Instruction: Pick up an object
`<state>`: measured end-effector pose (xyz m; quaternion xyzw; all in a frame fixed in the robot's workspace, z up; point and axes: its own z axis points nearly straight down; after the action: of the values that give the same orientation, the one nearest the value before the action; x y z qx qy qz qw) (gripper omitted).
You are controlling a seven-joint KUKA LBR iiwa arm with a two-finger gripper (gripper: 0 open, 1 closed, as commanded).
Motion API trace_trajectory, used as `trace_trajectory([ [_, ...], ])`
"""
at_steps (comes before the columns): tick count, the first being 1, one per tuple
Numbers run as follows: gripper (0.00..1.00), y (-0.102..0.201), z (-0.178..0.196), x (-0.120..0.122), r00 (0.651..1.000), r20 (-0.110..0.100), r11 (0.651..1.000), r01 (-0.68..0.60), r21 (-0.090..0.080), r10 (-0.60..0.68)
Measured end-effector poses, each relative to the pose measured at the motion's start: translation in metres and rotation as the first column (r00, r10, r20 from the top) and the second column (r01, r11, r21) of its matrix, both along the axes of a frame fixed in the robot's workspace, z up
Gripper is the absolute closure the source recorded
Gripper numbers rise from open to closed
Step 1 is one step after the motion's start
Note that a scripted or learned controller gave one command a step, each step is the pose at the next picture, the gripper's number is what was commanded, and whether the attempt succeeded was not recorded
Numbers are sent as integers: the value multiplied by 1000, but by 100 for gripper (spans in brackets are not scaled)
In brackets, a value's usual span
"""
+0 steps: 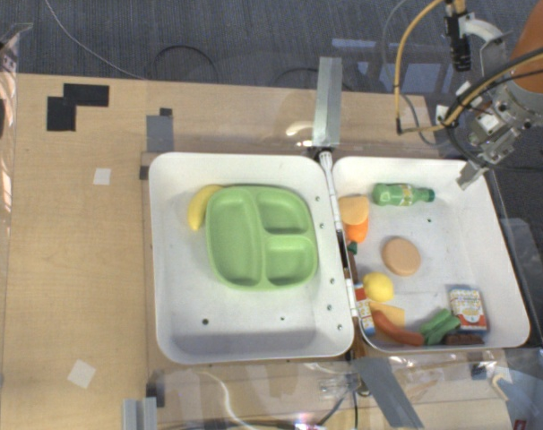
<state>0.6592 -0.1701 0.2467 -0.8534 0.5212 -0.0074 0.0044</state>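
Up at the right bin's (509,267) far right corner, your tool (483,158) hung over the rim, at the end of the grey arm (533,79) with its orange band; whether it was open or closed could not be told, and nothing showed in its grip. You had the pickable items lying below it in that right bin: a green bottle (401,194) on its side near the far wall, an orange cup (353,218) against the divider, a tan round disc (401,256) mid-bin, a yellow lemon (378,287) nearer the front, then a red sausage (397,331), a green piece (440,323) and a small printed box (467,306) along the front wall. Over in the left bin (177,321) you had a green divided tray (260,236) with a banana (198,206) touching its far left edge. Both bins sat on the wooden tabletop (65,267).
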Motion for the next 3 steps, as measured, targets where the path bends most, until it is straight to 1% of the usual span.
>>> trace_trajectory([
  [1,0,-1,-5,-2,1000,-8,1000,2,3,-2],
  [2,0,49,-149,8,965,-8,965,-263,1,263],
  [3,100,50,-136,11,966,0,966,-259,2,259],
])
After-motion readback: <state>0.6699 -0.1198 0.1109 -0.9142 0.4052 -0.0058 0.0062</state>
